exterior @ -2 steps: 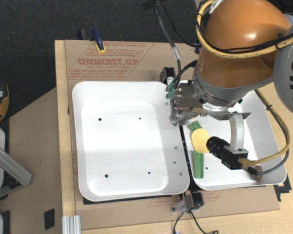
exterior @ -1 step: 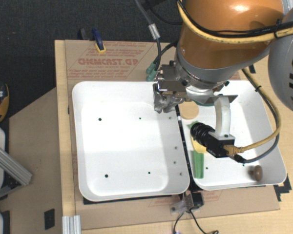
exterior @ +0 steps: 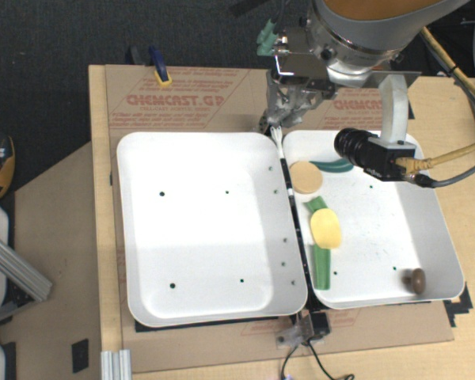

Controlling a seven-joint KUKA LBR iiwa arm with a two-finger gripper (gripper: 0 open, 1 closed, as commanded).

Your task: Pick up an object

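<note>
The right bin [exterior: 435, 236] holds a round tan disc [exterior: 306, 177] near its far left corner, and a teal curved piece [exterior: 332, 165] lies just beyond the disc. A yellow rounded object [exterior: 326, 229] lies across a long green stick [exterior: 320, 252] along the bin's left side. A small brown ball [exterior: 414, 280] sits in the near right corner. My gripper [exterior: 283, 117] hangs over the far edge where the two bins meet, above and left of the tan disc. Nothing shows between its fingers, and their spread is unclear.
The left bin [exterior: 142, 212] lies beside the right one on a cardboard sheet [exterior: 190, 93]. A black cylindrical part with a hose [exterior: 368, 153] overhangs the right bin's far side. A blue and yellow clamp [exterior: 160, 68] sits at the cardboard's far edge.
</note>
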